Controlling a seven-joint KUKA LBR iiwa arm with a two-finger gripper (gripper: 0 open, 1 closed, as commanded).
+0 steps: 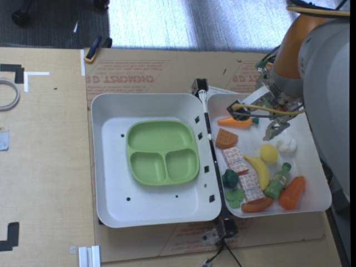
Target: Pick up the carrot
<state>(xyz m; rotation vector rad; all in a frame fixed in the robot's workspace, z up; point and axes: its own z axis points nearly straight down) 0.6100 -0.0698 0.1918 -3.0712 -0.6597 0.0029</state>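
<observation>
carrot [236, 122] lying upper right, ungrasped | end effector [273, 128] just beside it, opening impossible to tell | pickup pending

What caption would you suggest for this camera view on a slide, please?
Arm's gripper hovers beside the carrot in the right bin; a green plate sits in the left bin.

Under my grey arm [334, 93] with its orange band, the carrot [235, 122] is orange with a green tip. The divided plate [162, 152] is pale green in its white bin [105, 166]; the banana [259, 170] and lemon [268, 153] are yellow.
</observation>
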